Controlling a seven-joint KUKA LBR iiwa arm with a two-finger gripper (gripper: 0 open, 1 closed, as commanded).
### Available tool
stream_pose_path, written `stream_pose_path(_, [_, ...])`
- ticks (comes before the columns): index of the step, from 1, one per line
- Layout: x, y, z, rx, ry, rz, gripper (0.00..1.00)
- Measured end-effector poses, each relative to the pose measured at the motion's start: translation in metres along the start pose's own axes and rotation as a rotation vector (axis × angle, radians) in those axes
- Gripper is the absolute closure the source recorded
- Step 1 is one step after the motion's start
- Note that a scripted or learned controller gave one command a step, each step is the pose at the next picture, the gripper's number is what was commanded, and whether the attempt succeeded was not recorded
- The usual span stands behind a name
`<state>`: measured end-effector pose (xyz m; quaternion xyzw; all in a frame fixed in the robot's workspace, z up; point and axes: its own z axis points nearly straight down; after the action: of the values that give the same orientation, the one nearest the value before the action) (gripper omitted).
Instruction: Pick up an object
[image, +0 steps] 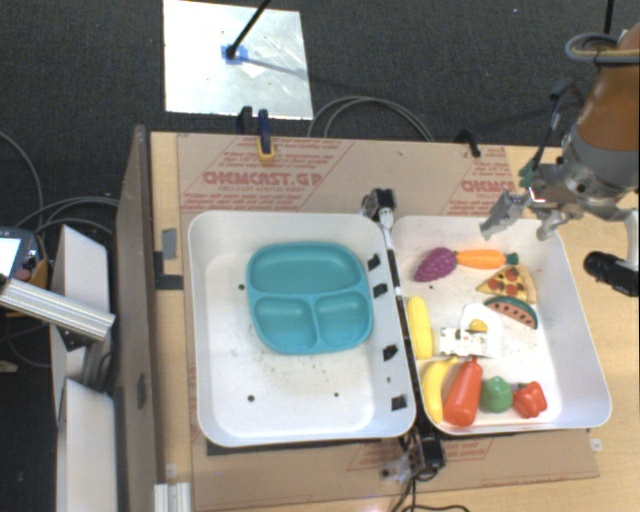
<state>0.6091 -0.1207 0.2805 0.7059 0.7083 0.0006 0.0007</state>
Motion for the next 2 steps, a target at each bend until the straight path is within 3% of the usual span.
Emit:
stream_pose_path(1, [0.089, 0.007, 0.098, 0.008, 0.005, -0.009, 0.0])
stream_pose_path(2, [0.058, 0.031, 0.095, -0.002, -0.001, 0.004, 0.0])
